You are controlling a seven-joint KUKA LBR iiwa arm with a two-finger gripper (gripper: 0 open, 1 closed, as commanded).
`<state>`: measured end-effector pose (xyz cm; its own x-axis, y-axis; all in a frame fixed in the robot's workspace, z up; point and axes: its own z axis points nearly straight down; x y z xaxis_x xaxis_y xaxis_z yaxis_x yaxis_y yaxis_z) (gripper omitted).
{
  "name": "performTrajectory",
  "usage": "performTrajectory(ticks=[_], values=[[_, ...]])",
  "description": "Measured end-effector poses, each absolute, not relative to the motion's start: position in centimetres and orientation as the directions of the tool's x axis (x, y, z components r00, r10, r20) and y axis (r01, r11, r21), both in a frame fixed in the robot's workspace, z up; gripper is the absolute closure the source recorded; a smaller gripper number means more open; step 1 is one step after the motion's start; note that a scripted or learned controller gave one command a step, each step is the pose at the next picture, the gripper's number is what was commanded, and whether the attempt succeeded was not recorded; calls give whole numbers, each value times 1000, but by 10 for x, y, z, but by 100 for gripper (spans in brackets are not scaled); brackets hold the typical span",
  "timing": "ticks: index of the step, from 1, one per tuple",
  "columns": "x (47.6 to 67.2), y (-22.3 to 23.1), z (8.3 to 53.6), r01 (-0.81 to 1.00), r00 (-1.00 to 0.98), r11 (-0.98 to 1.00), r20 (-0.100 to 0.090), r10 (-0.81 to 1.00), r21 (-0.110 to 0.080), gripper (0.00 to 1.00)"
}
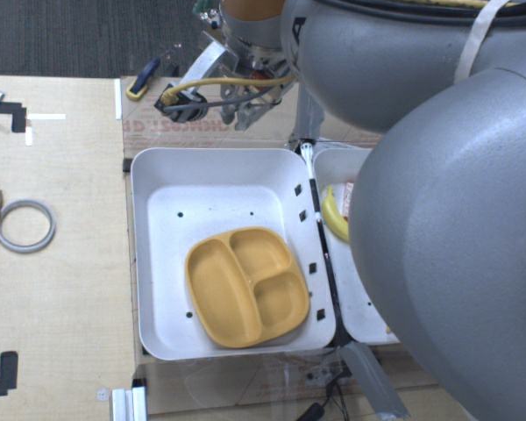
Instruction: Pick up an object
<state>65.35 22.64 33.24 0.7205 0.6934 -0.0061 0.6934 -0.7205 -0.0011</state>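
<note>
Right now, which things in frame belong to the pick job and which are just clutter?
Job:
- yellow divided plate in the left bin
- yellow object in the right bin, mostly hidden by the arm
- gripper, above the bins' far edge

Lying about:
- tape roll on the bench, left of the bins
- blue-handled tool beyond the bins

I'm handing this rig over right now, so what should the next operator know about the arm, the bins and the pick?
Gripper: above the far edge of the left bin, outside it, nothing seen between its fingers; open or shut is not clear.
Yellow divided plate: lies flat in the left bin, toward the near right corner.
Right bin: mostly hidden by the arm; a yellow object shows by its left wall.
Done: nothing picked yet.
Left: bring the gripper down into a bin, grasp an object, lift it.
</note>
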Motion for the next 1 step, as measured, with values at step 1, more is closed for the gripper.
performTrajectory(ticks=[1], values=[[627,158,313,362,932,-932,-8,362,2,100]])
